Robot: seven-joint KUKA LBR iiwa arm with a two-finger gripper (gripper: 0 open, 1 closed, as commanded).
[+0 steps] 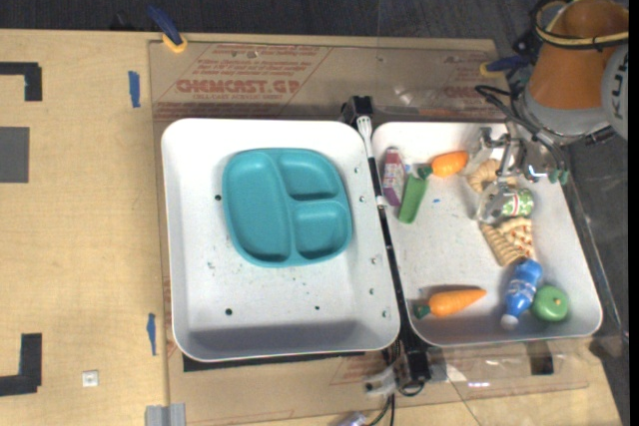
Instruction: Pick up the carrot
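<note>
Two carrots in right bin, gripper above far edge

Two carrots in the right bin point(579, 244): one carrot point(451, 301) near the front edge, another carrot point(446, 163) near the far edge beside a green bottle point(411, 198). Gripper point(511, 170) over the far right corner; open or closed, cannot tell. Left bin point(190, 244) carrying a teal tray point(287, 206).

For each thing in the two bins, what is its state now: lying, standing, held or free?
teal tray: lying flat in left bin
front carrot: lying free
back carrot: lying free
green bottle: lying on its side
blue bottle: lying on its side
green apple: resting in corner
hand: over right bin, grip unclear
</note>
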